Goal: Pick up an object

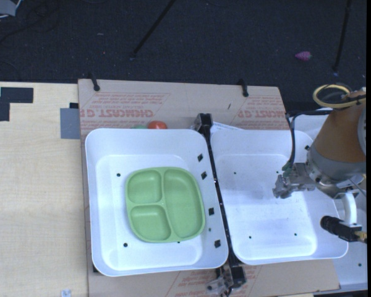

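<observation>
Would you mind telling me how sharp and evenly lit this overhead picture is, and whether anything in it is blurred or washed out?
In the camera view, light is even and soft; the green divided plate reads crisply, with faint shadow along its edge. The white bins look bright, near washed out, so their walls blend together. The claw is small and slightly blurred. The floor behind is dark and low in detail.

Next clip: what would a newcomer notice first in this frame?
The green divided plate stands out, lying flat in the left bin. Next comes the arm reaching in from the right, its gripper low over the right bin near that bin's right side. A small red object sits just beyond the left bin's far rim.
</observation>
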Controlling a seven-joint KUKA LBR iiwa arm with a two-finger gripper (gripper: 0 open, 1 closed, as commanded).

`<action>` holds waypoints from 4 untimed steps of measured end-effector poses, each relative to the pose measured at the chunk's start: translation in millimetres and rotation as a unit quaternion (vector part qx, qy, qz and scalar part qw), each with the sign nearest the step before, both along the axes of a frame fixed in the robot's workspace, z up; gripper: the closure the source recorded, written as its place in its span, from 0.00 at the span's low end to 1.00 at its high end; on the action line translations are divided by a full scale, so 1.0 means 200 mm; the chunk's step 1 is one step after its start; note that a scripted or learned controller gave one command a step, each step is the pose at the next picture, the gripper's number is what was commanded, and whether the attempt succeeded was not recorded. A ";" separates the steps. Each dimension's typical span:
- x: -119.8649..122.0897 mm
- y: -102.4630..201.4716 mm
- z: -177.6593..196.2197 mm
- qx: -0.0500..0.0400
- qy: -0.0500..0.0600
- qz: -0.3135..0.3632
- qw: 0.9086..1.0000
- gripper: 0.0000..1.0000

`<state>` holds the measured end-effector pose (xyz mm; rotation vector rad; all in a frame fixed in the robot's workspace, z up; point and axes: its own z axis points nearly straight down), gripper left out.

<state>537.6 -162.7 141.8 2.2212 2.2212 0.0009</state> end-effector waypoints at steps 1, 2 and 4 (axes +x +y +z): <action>0.01 0.03 0.22 0.000 -0.001 0.001 1.000 1.00; 0.01 0.02 0.32 0.000 0.000 0.000 1.000 1.00; 0.04 0.55 0.33 0.001 0.002 0.002 1.000 1.00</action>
